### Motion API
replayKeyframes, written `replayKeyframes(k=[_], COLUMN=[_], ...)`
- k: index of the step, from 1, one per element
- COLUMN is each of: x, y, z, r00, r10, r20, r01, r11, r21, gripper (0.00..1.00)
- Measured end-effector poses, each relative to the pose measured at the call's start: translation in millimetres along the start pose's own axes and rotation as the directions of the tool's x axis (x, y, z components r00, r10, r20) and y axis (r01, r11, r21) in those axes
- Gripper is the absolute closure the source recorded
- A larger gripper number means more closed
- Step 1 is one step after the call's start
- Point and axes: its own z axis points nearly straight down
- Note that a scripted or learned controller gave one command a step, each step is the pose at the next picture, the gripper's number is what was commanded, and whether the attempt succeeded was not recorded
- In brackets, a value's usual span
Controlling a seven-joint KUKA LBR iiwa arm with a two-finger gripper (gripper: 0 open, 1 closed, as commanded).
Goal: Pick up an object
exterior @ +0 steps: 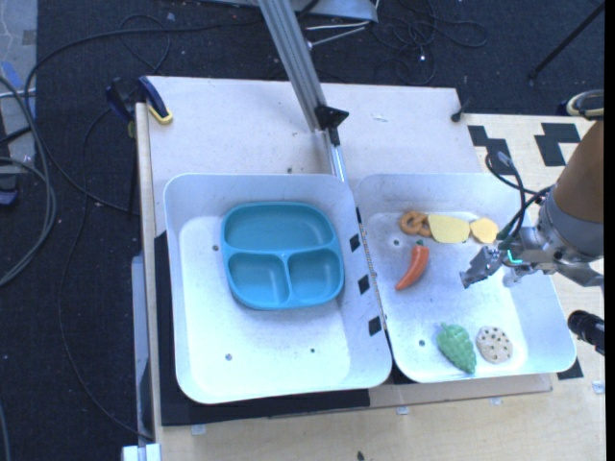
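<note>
I look down at a slant on a pale bench (240,113) carrying two shallow white bins side by side. Nearest me, along the front of the right bin (538,349), I see a green leafy item (458,347) and, just beside it on its right, a round cookie (494,345) with dark chips. The two sit close, nearly touching.

A little farther back in that bin, an orange-red pepper (413,267) lies tilted, near the bin's left wall. The gripper (478,271) hangs over the bin's right half, level with the pepper and apart from it, with the grey arm (577,219) coming in from the right. Nothing sits between the fingers that I can see. Whether they are apart or together I cannot tell; they are small and dark against the bin.

Farther still, along the back of the right bin, three items form a row: a brown pretzel (415,223), a pale yellow piece (448,229) touching it, and a round yellow piece (484,230) at the right end.

The left bin (192,353) holds a blue plate (283,254) with three sections, lying flat near the bin's middle.

Beyond the bins, a silver pole (293,51) slants up across the bench's far side. Black cables trail over the dark floor (77,84) around it.
</note>
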Motion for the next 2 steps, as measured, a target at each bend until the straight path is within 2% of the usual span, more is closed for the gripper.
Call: replayKeyframes(k=[1, 2], x=[0, -10], y=[1, 0], z=[-1, 51], r00=[1.000, 1.000], r10=[0.000, 0.003], r20=[0.000, 0.000], r01=[0.000, -0.003], r11=[1.000, 1.000], r21=[-0.002, 0.001], gripper=[0.00, 0.00])
